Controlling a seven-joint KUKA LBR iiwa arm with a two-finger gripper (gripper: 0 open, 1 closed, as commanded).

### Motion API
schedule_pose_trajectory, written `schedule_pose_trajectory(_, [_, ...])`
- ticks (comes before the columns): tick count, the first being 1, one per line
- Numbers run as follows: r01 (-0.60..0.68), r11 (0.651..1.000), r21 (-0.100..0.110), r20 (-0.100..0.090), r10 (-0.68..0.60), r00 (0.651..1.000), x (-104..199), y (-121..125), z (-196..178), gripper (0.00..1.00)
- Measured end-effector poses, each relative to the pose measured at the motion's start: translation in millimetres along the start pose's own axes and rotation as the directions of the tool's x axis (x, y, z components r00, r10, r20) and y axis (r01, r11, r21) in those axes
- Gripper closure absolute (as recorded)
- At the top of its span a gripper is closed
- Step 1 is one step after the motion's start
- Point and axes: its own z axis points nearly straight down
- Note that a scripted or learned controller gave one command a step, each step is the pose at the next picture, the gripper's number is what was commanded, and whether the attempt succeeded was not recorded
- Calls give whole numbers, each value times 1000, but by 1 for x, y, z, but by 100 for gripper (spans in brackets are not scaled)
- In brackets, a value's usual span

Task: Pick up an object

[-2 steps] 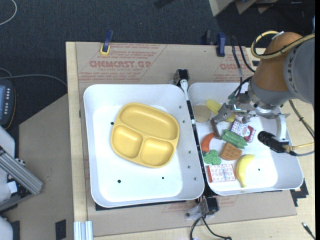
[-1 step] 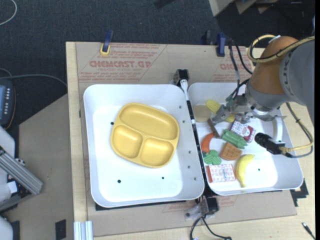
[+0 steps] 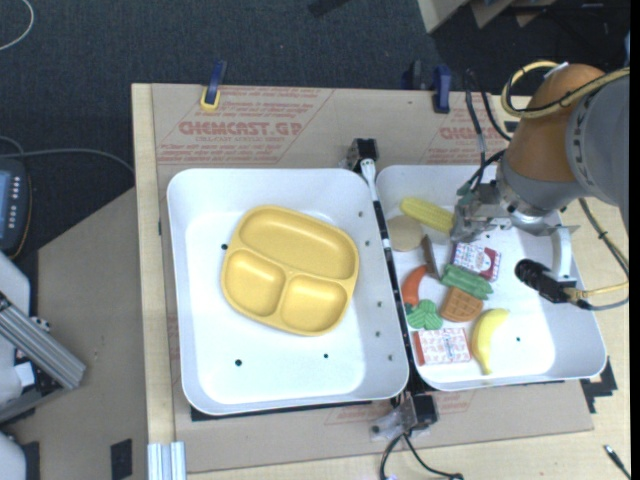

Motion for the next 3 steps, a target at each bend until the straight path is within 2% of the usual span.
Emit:
schedule_pose_trajectory(1, [0, 1000, 11, -8, 0, 1000, -2, -1, -63, 100])
schedule_pose_trajectory(2, [-1, 1000, 9, -7, 1, 1000, -8, -3, -108, 100])
schedule_pose_trajectory(3, [1, 1000, 10, -8, -1, 1000, -9, -2, -124, 100])
